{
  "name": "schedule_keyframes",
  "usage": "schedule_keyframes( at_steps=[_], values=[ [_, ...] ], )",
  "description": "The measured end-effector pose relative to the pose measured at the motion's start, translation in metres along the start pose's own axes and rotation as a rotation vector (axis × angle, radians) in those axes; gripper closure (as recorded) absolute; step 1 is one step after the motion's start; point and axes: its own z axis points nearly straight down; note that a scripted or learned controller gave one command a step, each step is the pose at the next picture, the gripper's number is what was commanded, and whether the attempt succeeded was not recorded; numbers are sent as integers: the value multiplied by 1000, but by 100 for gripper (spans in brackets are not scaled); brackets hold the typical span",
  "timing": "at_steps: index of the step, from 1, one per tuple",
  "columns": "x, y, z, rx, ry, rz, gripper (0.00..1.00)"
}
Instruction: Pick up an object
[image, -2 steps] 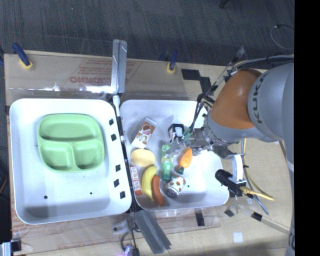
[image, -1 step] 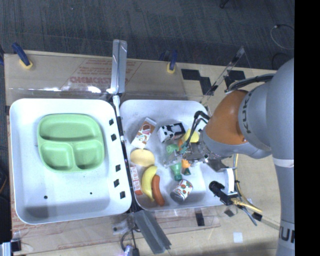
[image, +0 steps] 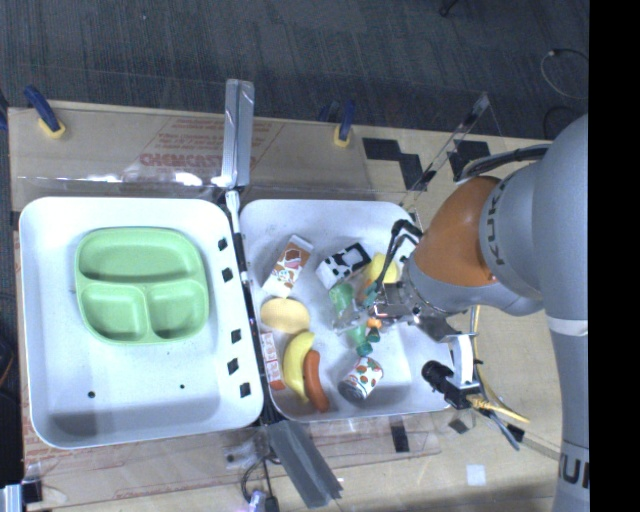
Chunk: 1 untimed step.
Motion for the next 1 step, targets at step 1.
schedule_keyframes(
  at_steps=[1],
  values=[
    [59,-13,-126,-4,0,122,100]
  ],
)
